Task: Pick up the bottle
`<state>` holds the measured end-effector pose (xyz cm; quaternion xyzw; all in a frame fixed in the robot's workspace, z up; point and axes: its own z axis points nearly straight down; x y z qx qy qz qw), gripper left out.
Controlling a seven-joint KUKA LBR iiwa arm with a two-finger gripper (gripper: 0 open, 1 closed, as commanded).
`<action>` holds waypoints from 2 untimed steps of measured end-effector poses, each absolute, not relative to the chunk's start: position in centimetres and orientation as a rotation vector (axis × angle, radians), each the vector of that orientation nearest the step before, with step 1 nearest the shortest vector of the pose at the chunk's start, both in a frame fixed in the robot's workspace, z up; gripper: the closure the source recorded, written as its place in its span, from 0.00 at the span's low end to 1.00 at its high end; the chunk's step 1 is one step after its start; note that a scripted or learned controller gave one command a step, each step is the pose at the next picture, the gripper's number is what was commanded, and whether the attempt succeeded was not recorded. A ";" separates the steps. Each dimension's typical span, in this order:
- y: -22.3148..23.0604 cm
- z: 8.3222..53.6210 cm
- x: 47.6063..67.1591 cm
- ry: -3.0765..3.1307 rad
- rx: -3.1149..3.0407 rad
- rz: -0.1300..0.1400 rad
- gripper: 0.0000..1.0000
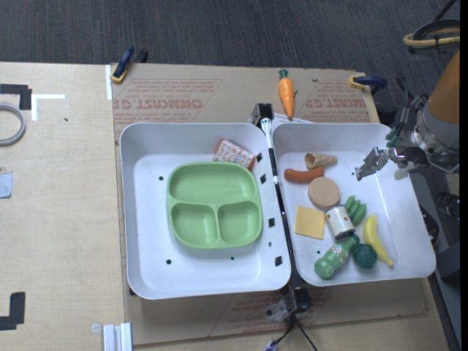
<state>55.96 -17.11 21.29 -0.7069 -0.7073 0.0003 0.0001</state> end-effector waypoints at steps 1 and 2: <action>-17.1 22.2 56.0 -2.224 -2.220 0.001 1.00; -17.2 23.1 47.8 -2.451 -1.966 0.001 1.00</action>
